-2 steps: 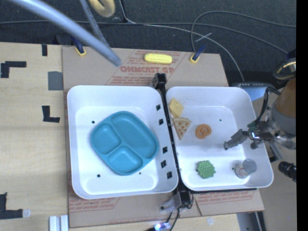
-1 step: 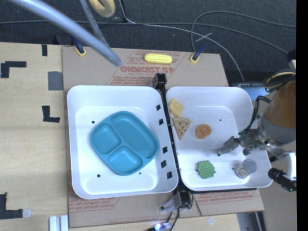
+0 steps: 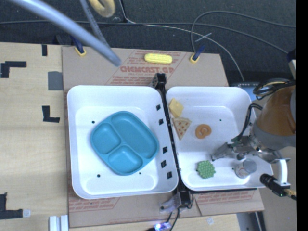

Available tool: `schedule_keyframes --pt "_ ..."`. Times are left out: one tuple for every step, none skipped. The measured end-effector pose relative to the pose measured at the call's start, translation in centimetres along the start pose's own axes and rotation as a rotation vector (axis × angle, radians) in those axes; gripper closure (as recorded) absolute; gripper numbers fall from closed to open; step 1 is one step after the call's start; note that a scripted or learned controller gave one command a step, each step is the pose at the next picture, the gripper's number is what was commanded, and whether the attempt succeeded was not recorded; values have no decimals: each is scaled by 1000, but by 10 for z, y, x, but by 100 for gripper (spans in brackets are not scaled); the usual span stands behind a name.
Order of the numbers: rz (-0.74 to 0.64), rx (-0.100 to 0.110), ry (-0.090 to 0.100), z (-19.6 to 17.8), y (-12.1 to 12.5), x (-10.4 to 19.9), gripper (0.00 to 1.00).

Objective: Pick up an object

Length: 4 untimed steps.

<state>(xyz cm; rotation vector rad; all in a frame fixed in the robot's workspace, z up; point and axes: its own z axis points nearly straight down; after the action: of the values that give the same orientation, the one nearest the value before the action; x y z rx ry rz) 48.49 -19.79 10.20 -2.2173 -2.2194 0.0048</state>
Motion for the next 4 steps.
schedule_keyframes --pt "-1 -2 0 -12 0 0 100" --pt "0 -9 -3 -75 2 1 100" --pt "-1 -9 -3 -119 8 2 100" --pt "0 -10 -3 -167 4 -5 100"
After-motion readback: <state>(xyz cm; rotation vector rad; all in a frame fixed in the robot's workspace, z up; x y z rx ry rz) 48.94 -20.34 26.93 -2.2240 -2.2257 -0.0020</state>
